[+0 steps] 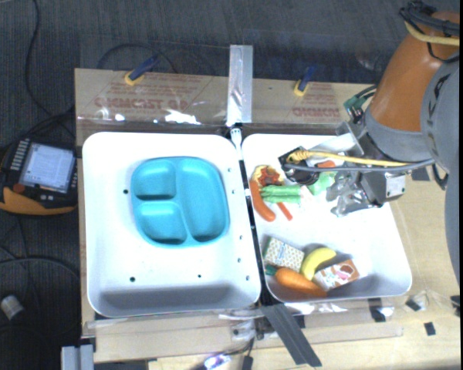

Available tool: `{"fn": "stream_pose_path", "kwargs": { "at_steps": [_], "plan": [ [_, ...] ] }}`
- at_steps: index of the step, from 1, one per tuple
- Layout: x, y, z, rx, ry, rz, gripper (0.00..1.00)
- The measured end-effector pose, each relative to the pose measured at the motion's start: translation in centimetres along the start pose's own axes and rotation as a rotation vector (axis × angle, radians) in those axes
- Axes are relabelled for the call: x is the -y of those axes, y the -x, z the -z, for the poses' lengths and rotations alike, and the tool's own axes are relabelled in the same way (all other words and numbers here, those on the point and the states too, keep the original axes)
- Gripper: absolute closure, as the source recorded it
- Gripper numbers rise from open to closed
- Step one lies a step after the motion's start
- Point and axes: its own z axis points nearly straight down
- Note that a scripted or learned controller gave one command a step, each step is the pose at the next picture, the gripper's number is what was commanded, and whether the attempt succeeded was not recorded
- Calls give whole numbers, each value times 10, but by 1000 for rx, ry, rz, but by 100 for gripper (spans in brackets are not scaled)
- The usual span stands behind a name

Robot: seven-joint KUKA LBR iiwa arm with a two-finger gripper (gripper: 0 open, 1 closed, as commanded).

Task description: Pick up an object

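gripper above right bin, near green toy | fingers: cannot tell | banana, carrot at near edge

grey arm reaches in from right, end effector lowered, wrist bent.

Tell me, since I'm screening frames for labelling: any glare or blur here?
Camera view: glare on the clear plastic sheet behind the shallow white bins; the blue divided plastic tray is sharp; the metal two-finger gripper and small toy foods look soft.
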Motion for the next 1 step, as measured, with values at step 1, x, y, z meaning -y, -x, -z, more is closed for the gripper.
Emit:
{"fn": "stream_pose_path", "kwargs": {
  "at_steps": [1],
  "plan": [
    [7, -37, 39, 0, -2, 19, 100]
  ]
}}
